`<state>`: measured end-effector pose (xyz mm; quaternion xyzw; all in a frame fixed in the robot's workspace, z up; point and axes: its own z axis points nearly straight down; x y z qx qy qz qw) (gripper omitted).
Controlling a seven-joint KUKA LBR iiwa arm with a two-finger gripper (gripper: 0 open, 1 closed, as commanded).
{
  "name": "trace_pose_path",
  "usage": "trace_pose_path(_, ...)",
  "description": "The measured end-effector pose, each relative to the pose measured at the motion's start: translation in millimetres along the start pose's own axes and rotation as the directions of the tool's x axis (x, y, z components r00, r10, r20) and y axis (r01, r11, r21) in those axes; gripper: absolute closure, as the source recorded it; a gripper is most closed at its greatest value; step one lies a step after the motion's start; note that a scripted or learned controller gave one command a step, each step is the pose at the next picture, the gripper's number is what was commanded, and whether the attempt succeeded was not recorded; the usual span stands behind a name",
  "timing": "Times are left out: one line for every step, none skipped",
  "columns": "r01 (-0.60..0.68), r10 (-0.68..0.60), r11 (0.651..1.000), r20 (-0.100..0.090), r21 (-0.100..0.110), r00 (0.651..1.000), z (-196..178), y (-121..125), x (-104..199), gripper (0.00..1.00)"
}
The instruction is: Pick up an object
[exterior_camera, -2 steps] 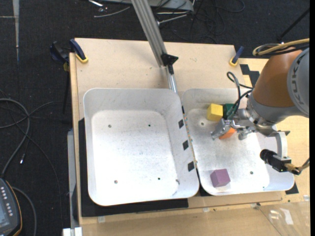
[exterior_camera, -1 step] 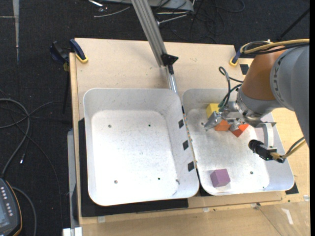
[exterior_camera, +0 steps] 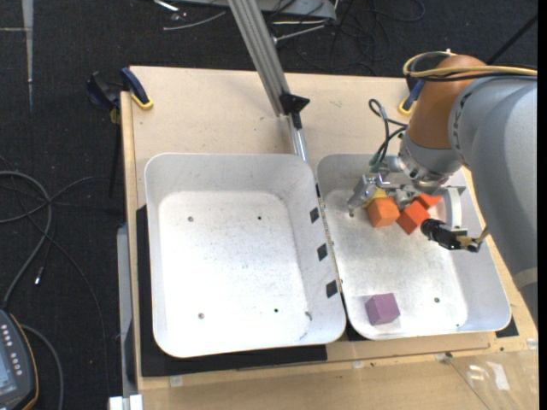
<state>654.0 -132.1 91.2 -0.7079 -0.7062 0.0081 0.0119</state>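
Nearest the camera, at about 5 o'clock, a purple cube (exterior_camera: 382, 308) sits alone on the floor of the right-hand bin (exterior_camera: 479, 306), close to its near rim and well apart from everything else. To its 9 o'clock lies the left-hand bin (exterior_camera: 162, 254), its speckled white floor touching the right bin along a seam marked by small black tabs.

Farther up the right bin, at about 2 o'clock, two orange blocks crowd together under the arm's wrist: a lighter orange block (exterior_camera: 383, 213) and, just beside it at its 3 o'clock, a redder orange block (exterior_camera: 414, 217). The gripper (exterior_camera: 395, 196) hangs directly over the pair, close enough that they may be touching; from here it cannot be told whether the jaws are wide, narrow, or closed on either block, since the wrist and cabling cover them.

Behind, the grey arm (exterior_camera: 504, 152) with its orange band (exterior_camera: 434, 101) reaches in from 3 o'clock. At 12 o'clock a slanted metal pole (exterior_camera: 261, 49) rises from the wooden bench (exterior_camera: 214, 109), and at 10 o'clock a blue-and-yellow clamp (exterior_camera: 128, 88) grips the bench corner.
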Motion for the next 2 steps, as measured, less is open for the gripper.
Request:
trace_pose_path(0.002, -0.002, 1.0, 0.002, -0.001, 1.0, -9.0, -1.5, -0.3, 1.0)
trace_pose_path(0.011, -0.01, 0.999, 0.004, -0.037, 1.0, -109.0, 10.0, 65.6, 1.0)
